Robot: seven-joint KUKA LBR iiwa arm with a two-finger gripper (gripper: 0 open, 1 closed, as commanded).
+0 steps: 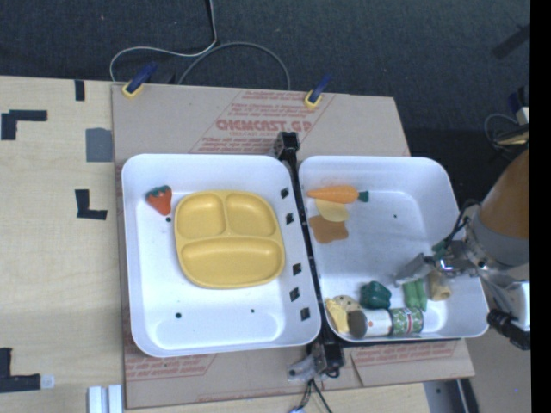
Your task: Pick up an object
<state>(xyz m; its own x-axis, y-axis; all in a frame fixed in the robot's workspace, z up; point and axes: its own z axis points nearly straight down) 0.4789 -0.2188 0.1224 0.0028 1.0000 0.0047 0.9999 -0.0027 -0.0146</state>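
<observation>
While the arm (508,213) reaches in from the right w/ its orange band over the bin's right rim, the gripper (428,269) sits low in the right bin (387,166), near its lower right corner. Fingers look spread: one grey finger (410,270) sticks out to the left over bare bin floor, nothing pinched between them as far as the view shows. Just below the gripper stands a small green piece (416,294), & a pale tan bit (440,289) lies right beside it, close under the wrist; can't tell if either touches the fingers.

Other stuff in the right bin: toy carrot (333,194) w/ green tip at upper left, a tan-and-yellow piece (330,223) just under it, dark green toy veg (374,295) left of the gripper, a small bottle w/ green label (392,322) lying on its side along the bottom wall, & a yellowish item (340,311) touching the bottle's left end.

Left bin (138,256): yellow divided plate (229,237) in the middle, toy strawberry (158,199) at upper left, apart from the plate. Both bins rest on a cardboard sheet (258,123).
</observation>
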